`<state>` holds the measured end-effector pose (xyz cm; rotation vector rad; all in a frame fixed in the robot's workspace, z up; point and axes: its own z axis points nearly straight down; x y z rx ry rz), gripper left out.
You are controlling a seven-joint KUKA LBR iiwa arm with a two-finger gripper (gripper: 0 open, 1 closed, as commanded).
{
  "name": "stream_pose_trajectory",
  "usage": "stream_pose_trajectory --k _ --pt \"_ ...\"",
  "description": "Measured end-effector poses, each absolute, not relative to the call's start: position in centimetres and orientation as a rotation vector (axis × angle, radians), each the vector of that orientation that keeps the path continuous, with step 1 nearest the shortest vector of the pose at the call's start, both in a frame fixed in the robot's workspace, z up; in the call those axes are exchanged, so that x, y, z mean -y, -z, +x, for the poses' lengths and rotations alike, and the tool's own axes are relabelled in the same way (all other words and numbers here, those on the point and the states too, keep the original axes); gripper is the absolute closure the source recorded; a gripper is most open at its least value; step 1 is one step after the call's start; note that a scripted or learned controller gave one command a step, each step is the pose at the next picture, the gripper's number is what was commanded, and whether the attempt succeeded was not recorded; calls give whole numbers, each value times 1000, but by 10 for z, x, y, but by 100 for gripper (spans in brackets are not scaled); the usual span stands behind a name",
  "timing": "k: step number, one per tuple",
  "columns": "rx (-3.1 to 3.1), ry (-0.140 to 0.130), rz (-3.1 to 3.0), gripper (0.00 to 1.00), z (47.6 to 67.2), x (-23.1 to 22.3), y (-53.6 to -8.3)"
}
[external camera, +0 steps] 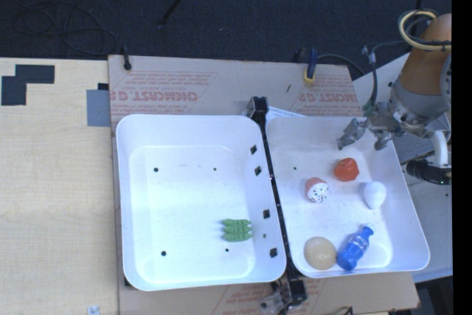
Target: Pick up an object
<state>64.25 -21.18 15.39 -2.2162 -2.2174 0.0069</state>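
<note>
The right bin [413, 262] holds a red-orange round object [346, 170], a small pink and white spotted piece [317, 190], a white egg-like object [374, 194], a tan ball [320, 252] and a blue bottle [354, 248] lying on its side. A green ridged object [237, 230] lies in the left bin [147, 136]. My gripper [366, 136] hangs over the far right part of the right bin, above and just behind the red-orange object. Its two fingers stand apart, open, with nothing between them.
Both bins rest on a cardboard sheet [184, 88] on the bench. A black divider with clips [264, 173] runs between the bins. Cables and a yellow loop [414, 20] hang by the arm at the right. Dark floor lies behind.
</note>
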Motion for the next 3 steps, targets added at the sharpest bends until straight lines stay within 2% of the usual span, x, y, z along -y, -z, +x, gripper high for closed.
stream_pose_trajectory --k 1,3 --pt "2220 -5 -2216 0 643 211 -87" --pt "2224 -3 -2216 0 644 211 -88"
